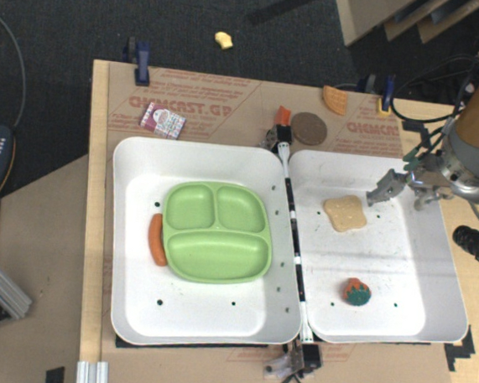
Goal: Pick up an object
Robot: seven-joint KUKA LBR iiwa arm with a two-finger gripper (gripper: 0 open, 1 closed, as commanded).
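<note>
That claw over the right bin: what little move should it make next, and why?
Probably a short drop down and a little to the view's left. The gripper hangs just above the right bin, beside the tan bread-like piece, with nothing between its fingers, so that piece looks the nearest thing to grab.

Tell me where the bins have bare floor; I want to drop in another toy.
Right white bin: open floor between the tan bread-shaped slice and the small red-and-green toy, and along its right side. The two-finger gripper crowds the top corner. Left white bin: the green divided plate and orange carrot-like piece leave only margins, widest at front.
</note>
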